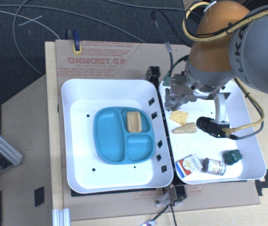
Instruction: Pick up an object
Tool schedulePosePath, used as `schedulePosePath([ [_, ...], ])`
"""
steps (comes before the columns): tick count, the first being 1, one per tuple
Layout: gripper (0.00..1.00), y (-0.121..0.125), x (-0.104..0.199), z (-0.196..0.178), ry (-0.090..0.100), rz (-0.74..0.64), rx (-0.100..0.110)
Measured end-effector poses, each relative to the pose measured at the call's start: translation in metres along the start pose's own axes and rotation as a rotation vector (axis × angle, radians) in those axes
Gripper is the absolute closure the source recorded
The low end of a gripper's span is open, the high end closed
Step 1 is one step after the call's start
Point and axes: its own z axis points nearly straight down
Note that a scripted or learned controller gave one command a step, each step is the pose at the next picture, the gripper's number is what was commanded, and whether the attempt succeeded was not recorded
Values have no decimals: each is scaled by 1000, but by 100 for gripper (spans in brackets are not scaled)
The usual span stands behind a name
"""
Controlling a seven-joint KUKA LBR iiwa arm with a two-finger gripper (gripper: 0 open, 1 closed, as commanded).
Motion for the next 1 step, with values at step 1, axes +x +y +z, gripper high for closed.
schedulePosePath([
  [1, 100, 6, 45, 4, 0, 0, -4],
])
